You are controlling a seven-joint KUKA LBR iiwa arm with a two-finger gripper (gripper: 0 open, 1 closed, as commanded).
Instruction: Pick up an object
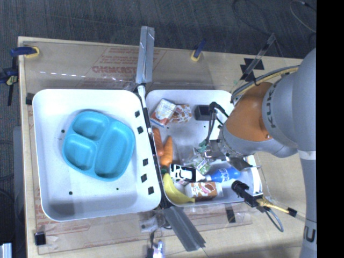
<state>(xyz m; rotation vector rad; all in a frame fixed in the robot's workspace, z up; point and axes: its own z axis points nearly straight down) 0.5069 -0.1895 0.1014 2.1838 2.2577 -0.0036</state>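
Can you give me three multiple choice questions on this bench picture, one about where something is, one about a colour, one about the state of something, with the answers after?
1. Where does the sectioned tray lie?
A. In the left bin
B. In the right bin
C. On the bare bench

2. What colour is that tray?
A. Red
B. Light blue
C. Black

3. How does the banana stand in relation to the arm's gripper?
A. Lifted clear above the bins
B. Lying in the right bin near its front wall, apart from the gripper
C. Resting on the tray

Answers:
1 A, the tray sits on the floor of the left bin, alone there.
2 B, its three compartments are all light blue.
3 B, the banana lies by the front edge of the right bin, next to the carrot and packets, while the gripper is down among the items further back.
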